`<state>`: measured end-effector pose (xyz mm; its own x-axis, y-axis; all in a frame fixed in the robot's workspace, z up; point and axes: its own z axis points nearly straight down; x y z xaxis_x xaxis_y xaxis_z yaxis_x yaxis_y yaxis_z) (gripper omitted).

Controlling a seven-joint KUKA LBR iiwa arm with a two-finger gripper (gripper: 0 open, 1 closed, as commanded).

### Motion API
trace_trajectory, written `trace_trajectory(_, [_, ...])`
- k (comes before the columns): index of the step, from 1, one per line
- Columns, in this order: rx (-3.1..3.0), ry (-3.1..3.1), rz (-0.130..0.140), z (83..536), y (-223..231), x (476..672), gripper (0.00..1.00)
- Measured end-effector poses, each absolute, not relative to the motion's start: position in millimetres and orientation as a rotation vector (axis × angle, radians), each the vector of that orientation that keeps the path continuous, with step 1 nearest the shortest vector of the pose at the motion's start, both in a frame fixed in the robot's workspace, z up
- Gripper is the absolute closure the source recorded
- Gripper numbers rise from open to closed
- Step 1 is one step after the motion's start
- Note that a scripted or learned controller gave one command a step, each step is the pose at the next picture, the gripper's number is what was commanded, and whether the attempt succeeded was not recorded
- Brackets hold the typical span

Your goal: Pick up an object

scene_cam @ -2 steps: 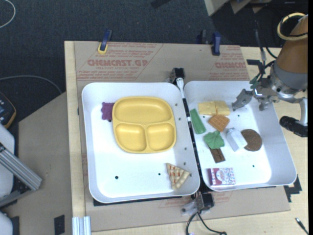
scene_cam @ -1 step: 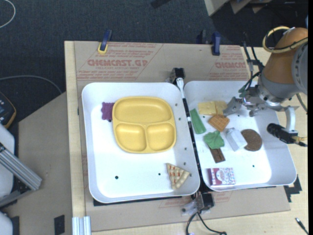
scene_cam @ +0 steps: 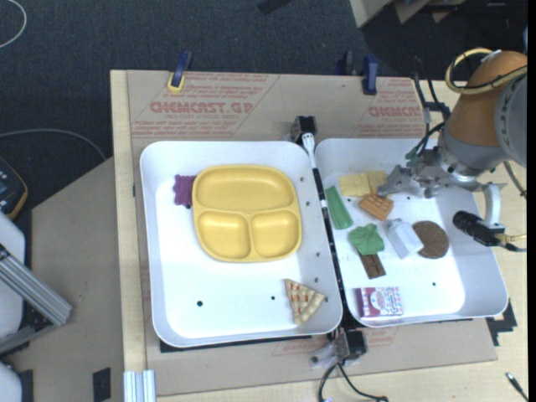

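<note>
No single target obj is fixed; candidates are spread thru the right bin (scene_cam: 490, 291), centre-right of the frame. A waffle piece (scene_cam: 377, 206) is seen just below-left of the gripper (scene_cam: 400, 181), w/ a pale yellow cheese slab (scene_cam: 358, 182) touching it on the upper left. A green stick (scene_cam: 338, 208) is laid along the bin's left wall. A green leafy piece (scene_cam: 367, 239) sits mid-bin, a brown bar (scene_cam: 373, 265) just under it, a pale grey block (scene_cam: 404, 239) beside it & a brown round cookie (scene_cam: 433, 239) further right. A red-white packet (scene_cam: 378, 301) is placed near the bottom edge.

The gripper is positioned over the bin's upper part, above the cheese/waffle area; open or closed can't be told, & nothing is seen held.

In the left bin (scene_cam: 167, 291), a yellow divided plate (scene_cam: 247, 212) is set centrally, a purple item (scene_cam: 182, 189) touching its left rim, a pizza slice (scene_cam: 303, 300) at lower right.
</note>
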<state>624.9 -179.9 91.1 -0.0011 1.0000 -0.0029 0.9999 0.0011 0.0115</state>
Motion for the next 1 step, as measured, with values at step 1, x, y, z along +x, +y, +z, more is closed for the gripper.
trace_trajectory(1, [2.218, 2.222, 0.001, 96.3, -179.0, 621.7, 1.0])
